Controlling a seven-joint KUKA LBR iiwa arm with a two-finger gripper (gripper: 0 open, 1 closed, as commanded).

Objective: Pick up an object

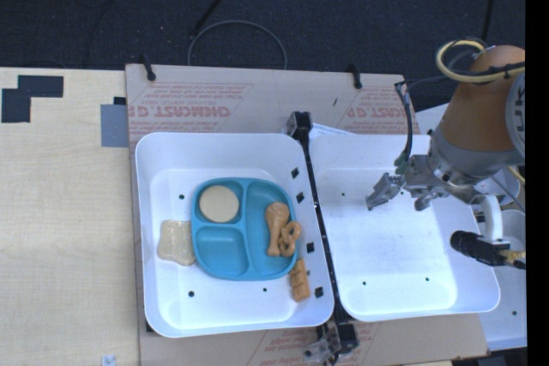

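A blue divided tray point(225, 257) lies in the left bin point(163, 304). In its top-left compartment sits a round tan disc point(219, 203). Twisted tan pretzel-like pieces point(281, 229) lie in its right compartment. A pale bread-like piece point(176, 243) rests against the tray's left edge on the bin floor. A small tan chunk point(298, 280) lies by the tray's lower right corner. My gripper point(399, 198) hangs over the right bin point(403, 270), near its upper middle. It is open, with nothing between its fingers.
The two bins meet at a black-clipped divider point(313, 219). The grey and orange arm point(480, 116) comes in over the right bin's far right corner. A black cylindrical part point(476, 246) sticks over the right rim. Cardboard point(223, 103) lies under the bins.
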